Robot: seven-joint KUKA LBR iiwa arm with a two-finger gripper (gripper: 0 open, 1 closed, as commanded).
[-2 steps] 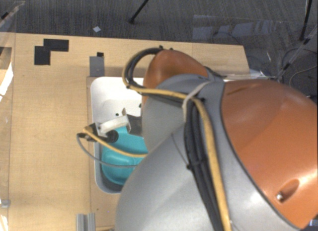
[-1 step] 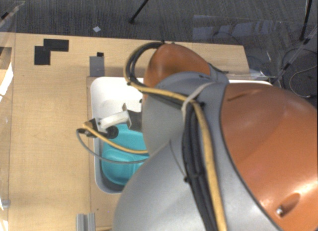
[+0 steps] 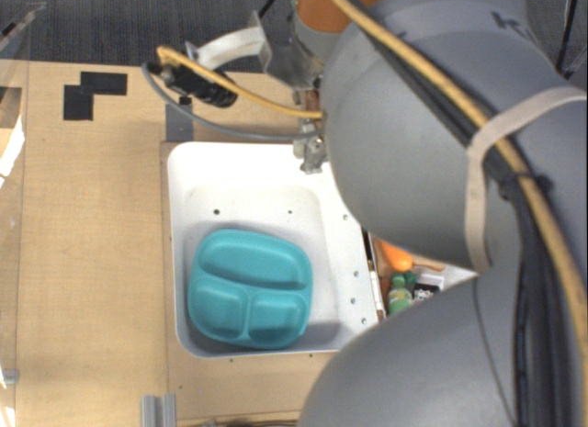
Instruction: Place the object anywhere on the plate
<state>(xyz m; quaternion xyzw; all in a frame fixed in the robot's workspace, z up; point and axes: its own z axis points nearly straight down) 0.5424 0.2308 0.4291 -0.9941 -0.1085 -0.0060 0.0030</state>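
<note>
The blue-green plate (image 3: 250, 286), split into one long section and two smaller ones, lies flat in the near part of the left white bin (image 3: 172, 232). It is below and to the left of the claw (image 3: 312, 153) in the camera view, well apart from it, and nothing rests on it. To the lower right of the claw, in a narrow gap under the arm, a few small objects lie in the neighbouring bin (image 3: 455, 275). Among them are an orange piece (image 3: 396, 255) and, just below it, a green piece (image 3: 399, 297), with some small dark and white bits beside them that are too hidden to name. None of them touch the plate, and the wall between the two bins separates them from it. Only a small metal part of the claw shows, hanging over the far right corner of the left bin, close to its back wall. Whether the claw is wide or narrow cannot be told, and no object can be seen in it. The grey arm (image 3: 432, 140) bulks over the claw's right side and covers most of the right bin, and its orange band (image 3: 317, 7) sits above the claw. A tan cable (image 3: 241, 95) loops out to the claw's upper left. The wooden table (image 3: 92, 251) spreads to the claw's left, with a black stepped mark (image 3: 92, 93) at its far side.
</note>
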